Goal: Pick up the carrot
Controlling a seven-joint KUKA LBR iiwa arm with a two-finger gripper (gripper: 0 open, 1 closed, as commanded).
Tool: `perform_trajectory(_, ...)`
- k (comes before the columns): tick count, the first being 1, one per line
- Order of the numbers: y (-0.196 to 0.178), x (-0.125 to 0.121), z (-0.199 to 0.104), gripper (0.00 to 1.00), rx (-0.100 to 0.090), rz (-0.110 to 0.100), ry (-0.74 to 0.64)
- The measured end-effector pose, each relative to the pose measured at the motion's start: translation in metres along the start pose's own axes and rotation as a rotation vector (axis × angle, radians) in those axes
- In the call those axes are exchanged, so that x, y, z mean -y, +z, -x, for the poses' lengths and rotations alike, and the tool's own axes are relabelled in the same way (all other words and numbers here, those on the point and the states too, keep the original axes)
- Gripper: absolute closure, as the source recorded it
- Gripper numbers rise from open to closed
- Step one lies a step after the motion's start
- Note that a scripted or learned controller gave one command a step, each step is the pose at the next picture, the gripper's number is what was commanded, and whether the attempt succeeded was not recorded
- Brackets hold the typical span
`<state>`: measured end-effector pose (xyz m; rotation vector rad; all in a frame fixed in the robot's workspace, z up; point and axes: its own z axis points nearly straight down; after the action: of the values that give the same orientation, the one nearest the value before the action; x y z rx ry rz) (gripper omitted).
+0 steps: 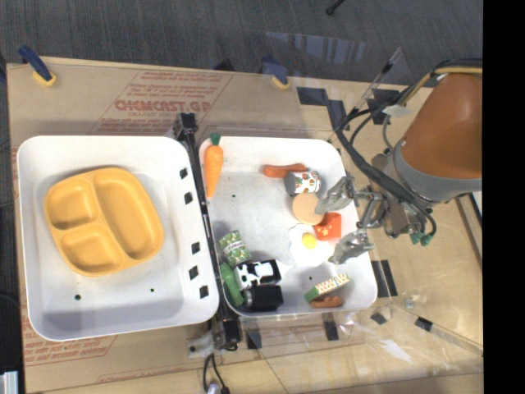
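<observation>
The carrot [213, 165], orange with a green top, lies along the left wall of the right bin [262, 150], near its far corner. My gripper [342, 219] hangs over the right side of the same bin, well to the right of the carrot. Its two fingers are spread apart, one at the top [335, 194] and one lower down [351, 245], with nothing held between them. A red block [330, 226] and a fried egg toy [305, 239] lie just left of the gap.
The right bin also holds a sausage [283, 171], a small can [303, 182], a tan disc [307, 210], a green packet [231, 245], a black-and-white item [261, 274] and a hot dog [328, 290]. A yellow divided tray [102, 218] sits in the left bin [49, 310].
</observation>
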<state>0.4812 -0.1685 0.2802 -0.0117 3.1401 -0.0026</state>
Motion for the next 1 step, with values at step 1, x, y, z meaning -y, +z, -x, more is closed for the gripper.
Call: perform_trajectory(1,0.0698,0.0416,0.034,0.0,-0.007,0.004,-0.138)
